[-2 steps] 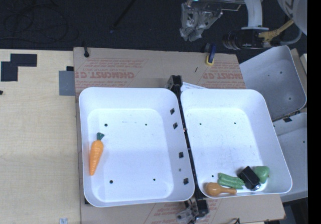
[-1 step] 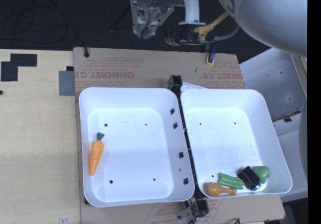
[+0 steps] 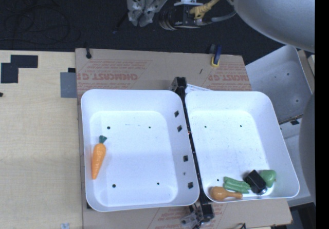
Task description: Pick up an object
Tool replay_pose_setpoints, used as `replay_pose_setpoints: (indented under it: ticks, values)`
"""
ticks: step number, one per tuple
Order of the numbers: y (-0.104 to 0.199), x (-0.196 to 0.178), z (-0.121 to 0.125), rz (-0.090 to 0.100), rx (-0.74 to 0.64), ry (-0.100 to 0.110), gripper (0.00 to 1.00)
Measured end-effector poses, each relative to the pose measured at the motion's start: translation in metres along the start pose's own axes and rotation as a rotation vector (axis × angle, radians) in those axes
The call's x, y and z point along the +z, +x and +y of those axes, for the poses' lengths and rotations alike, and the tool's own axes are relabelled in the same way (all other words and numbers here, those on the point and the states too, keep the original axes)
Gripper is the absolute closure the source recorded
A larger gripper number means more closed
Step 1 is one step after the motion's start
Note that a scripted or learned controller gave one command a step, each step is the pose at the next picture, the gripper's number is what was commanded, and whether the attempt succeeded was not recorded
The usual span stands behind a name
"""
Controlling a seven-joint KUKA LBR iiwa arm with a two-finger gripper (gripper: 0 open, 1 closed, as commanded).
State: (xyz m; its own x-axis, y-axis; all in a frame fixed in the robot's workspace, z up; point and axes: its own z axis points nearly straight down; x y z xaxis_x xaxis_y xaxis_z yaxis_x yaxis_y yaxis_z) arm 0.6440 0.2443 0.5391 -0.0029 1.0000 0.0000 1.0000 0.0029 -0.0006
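Bins: you see two.
Carrot (image 3: 98,160): one, left bin (image 3: 131,100), well apart from tool.
Tool (image 3: 145,8): raised beyond bins; grip state cannot be told.

We see a light wood bench (image 3: 36,135) running across the view, with a brown cardboard sheet (image 3: 154,71) printed in red letters lying flat on it. On the sheet sit two shallow white bins touching side by side: the left bin (image 3: 87,120) toward nine o'clock of the sheet's middle, the right bin (image 3: 280,135) toward three o'clock. Black clips (image 3: 180,85) run along the seam between them. At ten o'clock on the bare wood we see dark square patches (image 3: 20,66) and a grey one (image 3: 68,84). A small blue-and-yellow clamp (image 3: 216,54) grips the sheet's edge at one o'clock.
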Motion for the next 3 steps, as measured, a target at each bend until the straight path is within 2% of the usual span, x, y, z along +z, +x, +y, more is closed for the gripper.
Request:
replay_pose_setpoints:
  ticks: [1,2,3]
  values:
    - [-0.086,0.091,-0.001,-0.006,0.01,0.013,1.0]
    - [-0.018,0.077,-0.024,0.0,-0.004,0.003,1.0]
    - [0.001,-0.003,0.0,0.001,-0.003,-0.005,1.0]
